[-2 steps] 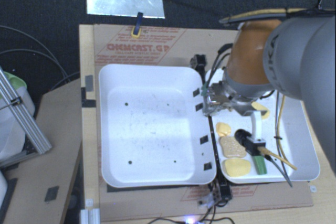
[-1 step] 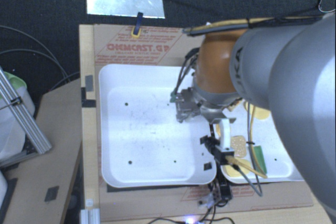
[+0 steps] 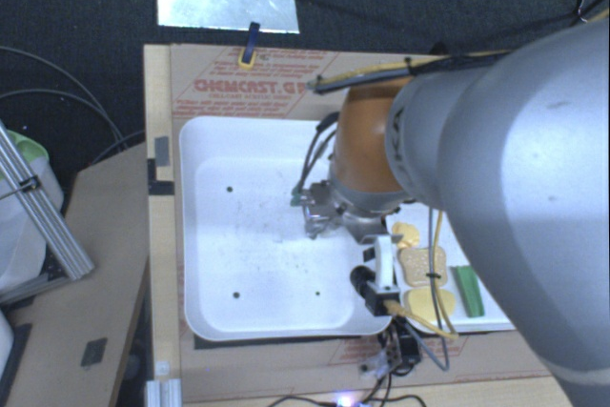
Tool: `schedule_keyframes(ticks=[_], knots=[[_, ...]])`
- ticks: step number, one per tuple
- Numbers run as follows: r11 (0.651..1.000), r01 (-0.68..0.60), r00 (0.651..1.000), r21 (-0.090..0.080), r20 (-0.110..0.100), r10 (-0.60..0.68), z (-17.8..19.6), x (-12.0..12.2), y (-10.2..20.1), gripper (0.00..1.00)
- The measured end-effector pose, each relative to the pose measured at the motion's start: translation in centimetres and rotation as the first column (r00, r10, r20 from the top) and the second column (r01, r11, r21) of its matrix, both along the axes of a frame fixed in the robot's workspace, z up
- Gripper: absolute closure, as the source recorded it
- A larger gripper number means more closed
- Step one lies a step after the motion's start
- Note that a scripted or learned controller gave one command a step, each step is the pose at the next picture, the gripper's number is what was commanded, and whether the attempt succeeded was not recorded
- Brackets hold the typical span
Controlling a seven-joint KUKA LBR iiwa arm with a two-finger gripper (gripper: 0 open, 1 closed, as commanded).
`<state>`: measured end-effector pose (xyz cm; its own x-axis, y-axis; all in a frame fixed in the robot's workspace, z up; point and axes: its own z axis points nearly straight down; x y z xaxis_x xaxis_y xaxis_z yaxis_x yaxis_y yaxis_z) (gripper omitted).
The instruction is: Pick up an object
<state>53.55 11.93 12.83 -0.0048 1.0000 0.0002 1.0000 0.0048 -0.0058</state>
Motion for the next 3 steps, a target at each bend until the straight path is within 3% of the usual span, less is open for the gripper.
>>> schedule_keyframes(ticks=[1, 2, 3], knots=[[1.000, -0.005, 1.000, 0.008, 0.021, 0.004, 17.1, -4.8, 2.8, 1.00], [1.000, -0.003, 1.000, 0.007, 0.022, 0.003, 28.6, -2.7, 6.3, 1.00], [1.000, 0.010, 1.000, -0.001, 0.005, -0.010, 25.1, -4.5, -0.3, 1.00]])
